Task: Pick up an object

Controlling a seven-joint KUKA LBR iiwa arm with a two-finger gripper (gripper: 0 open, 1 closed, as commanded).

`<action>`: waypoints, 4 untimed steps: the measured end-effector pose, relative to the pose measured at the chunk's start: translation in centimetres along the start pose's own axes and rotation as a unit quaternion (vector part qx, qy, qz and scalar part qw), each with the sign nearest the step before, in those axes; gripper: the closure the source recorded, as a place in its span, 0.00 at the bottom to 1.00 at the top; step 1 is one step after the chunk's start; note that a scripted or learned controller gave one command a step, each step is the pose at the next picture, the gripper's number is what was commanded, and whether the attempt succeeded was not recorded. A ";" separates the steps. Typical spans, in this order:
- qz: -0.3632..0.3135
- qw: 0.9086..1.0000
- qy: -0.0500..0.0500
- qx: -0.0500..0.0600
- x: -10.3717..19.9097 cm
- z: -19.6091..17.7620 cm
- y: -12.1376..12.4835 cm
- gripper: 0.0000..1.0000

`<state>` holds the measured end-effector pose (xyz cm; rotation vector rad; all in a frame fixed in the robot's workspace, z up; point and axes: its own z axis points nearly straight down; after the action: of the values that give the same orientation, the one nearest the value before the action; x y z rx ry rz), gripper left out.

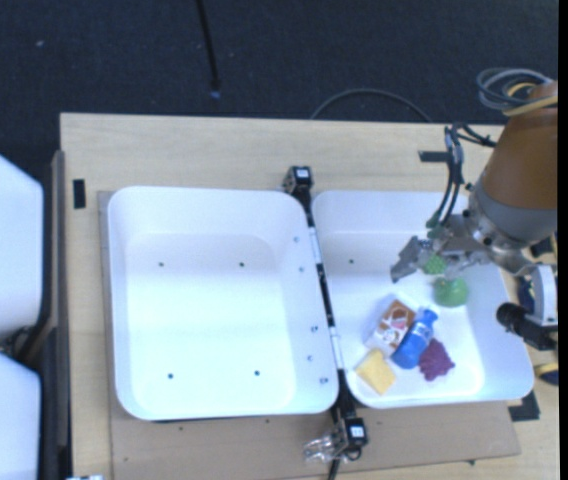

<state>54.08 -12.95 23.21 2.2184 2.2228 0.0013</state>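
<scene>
Green and rounded, a small object lies in the right bin just below the gripper, whose grip cannot be judged. Nearby cluster a blue bottle, purple lump and yellow block.

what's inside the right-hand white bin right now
Inside the right-hand white bin: a green round object, a blue bottle, a red-and-white packet, a yellow block and a purple lumpy object. The gripper covers part of the floor.

Glossy smooth white plastic bins, matt pale wood bench, shiny blue plastic bottle
</scene>
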 end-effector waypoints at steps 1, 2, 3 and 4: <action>0.001 1.000 -0.005 -0.005 2.5 10.7 -1.6 0.00; 0.000 1.000 -0.005 -0.015 2.5 10.9 -2.0 0.00; 0.003 1.000 -0.006 -0.015 2.5 11.0 -2.1 0.00; 0.007 1.000 -0.007 -0.018 2.2 9.9 -1.9 1.00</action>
<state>52.17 -10.73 13.33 2.2084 2.1836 0.0256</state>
